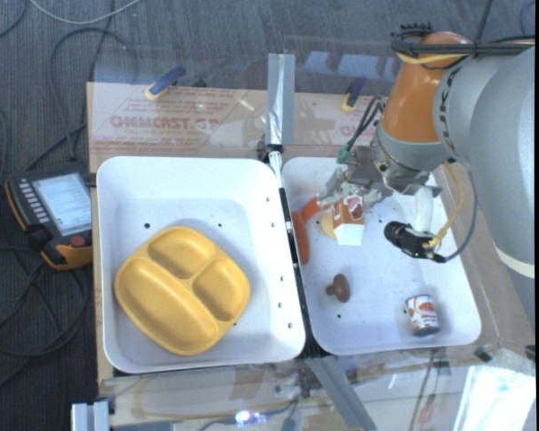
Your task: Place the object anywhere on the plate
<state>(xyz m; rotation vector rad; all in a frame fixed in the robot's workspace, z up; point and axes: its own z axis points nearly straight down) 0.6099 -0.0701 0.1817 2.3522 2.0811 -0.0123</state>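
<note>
A yellow plate (pixel 181 288) with three compartments lies in the left bin (pixel 126 187), nothing on it. My gripper (pixel 349 189) hangs low in the right bin (pixel 458 330), near its back left part. Directly under and in front of it sits a small white and orange carton (pixel 349 224). A flat orange piece (pixel 303 231) lies against the left wall beside the carton. The arm's wrist covers the top of the gripper, and I cannot tell whether the carton is between its tips or just below them.
A small brown knob-shaped object (pixel 339 287) rests mid-bin on the right, and a red and white can (pixel 421 314) lies near the front right corner. A black cable fitting (pixel 406 238) dangles from the arm over the bin. A metal divider (pixel 278 106) separates the bins.
</note>
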